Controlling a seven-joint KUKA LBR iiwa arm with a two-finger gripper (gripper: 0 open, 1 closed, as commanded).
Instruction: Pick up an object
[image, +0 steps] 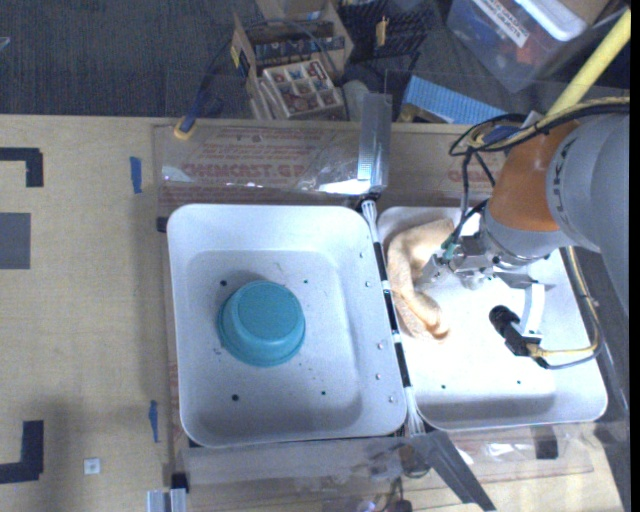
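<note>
A teal-blue bowl lies upside down in the middle of the left bin. A tan, soft-looking curved object rests against the left wall of the right bin. My gripper is low over the right bin, at the right edge of the tan object's upper part, touching or nearly touching it. The grey arm with its orange band reaches in from the right and hides the bin's far right corner.
A black cable fitting with a yellow lead hangs from the wrist over the right bin's middle. The ridge where the two bins meet runs just left of the tan object. Boxes and clutter stand beyond the bench.
</note>
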